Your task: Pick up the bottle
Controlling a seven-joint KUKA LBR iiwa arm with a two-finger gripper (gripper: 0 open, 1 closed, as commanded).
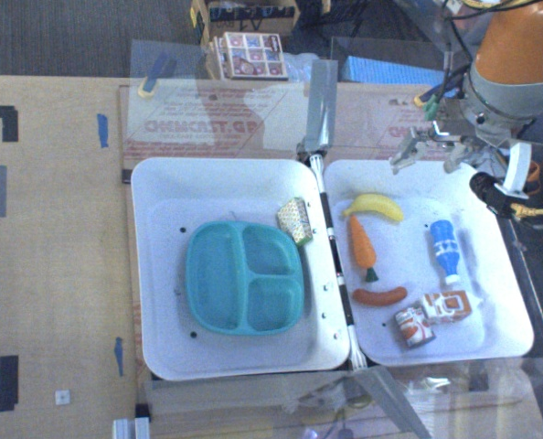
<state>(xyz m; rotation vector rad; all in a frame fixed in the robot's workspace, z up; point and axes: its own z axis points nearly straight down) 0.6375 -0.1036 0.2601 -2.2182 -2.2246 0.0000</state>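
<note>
Bottle [445, 250] lying flat in my right bin [518, 323] looks light, stiff and slippery, so I'd pinch its middle; my gripper [433, 149] hangs released, holding nothing.

Arm [518, 35] at frame's upper right: broad orange band over pale grey wrist ring. Below ring, grey metal gripper [431, 149] assembly, angular brackets, thin silver fingers. Green connector or tag on assembly's left side. Yellow and black cables looped above orange band. White block and round black part on right flank, orange fitting beside them. Finer markings too small to read.
</note>
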